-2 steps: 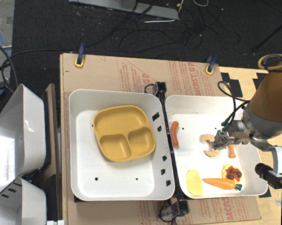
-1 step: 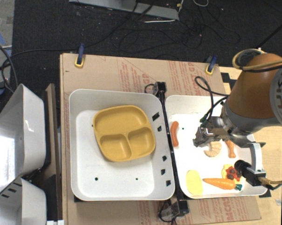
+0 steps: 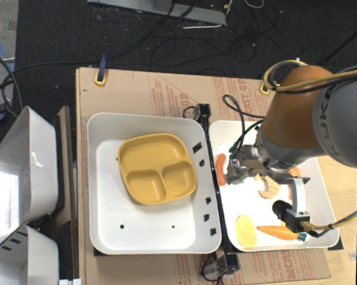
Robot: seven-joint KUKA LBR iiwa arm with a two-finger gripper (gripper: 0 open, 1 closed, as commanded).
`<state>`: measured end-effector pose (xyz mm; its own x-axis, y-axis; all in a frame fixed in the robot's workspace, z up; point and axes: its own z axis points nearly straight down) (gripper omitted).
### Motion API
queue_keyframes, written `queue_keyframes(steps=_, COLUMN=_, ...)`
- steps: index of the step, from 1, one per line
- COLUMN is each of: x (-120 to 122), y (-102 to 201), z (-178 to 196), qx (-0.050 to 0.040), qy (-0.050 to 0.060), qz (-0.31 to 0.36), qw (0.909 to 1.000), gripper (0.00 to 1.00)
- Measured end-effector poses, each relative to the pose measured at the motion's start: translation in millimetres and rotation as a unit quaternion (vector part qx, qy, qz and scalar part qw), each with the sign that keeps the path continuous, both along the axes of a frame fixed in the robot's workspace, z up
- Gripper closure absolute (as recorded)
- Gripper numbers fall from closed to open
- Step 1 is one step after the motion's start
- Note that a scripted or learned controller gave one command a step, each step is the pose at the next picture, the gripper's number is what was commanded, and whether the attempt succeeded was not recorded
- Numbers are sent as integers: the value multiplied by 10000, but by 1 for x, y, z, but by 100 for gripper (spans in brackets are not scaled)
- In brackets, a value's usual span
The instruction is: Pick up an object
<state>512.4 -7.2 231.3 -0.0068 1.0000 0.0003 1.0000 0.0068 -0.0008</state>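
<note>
- Plainly, we found the gripper (image 3: 243, 166) low over the right bin (image 3: 324, 192), at about nine o'clock of that bin's floor, under the bulky orange-and-grey wrist of the arm (image 3: 304, 115) that reached in from three o'clock.
- We could not tell how it was set, nor whether it held anything; the wrist hid most of it.
- At nine o'clock of the gripper, just beside it, lay a small red-orange sausage-shaped piece (image 3: 221, 168), along the bin's left wall; whether the two touched we could not tell.
- At five o'clock of the gripper lay a pale tan, lumpy piece (image 3: 267, 186), partly under the wrist.
- Toward six o'clock of the bin we saw a smooth yellow oval (image 3: 245, 230) lying flat, and just beside it, at its three o'clock, an orange carrot (image 3: 277, 232) with a pointed tip.
- A black fitting (image 3: 285, 212) with a cable sat just above the carrot, by a white bracket (image 3: 297, 194).
- The left bin (image 3: 104, 224), shallow, white and round-cornered, bore a yellow divided plate (image 3: 157, 167) with three compartments, turned slightly askew.
- Both bins sat on a brown printed board (image 3: 163, 94) over a dark floor strewn with cables (image 3: 171, 44); white tubs (image 3: 24, 167) stood at nine o'clock.
</note>
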Motion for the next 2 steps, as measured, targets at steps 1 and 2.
queue_keyframes(steps=1, x=6, y=48, z=-10, qx=-1, qy=1, qz=2, qw=10000, gripper=100)
queue_keyframes(steps=2, x=4, y=98, z=-2, qx=1, qy=-2, qz=8, qw=10000, gripper=100)
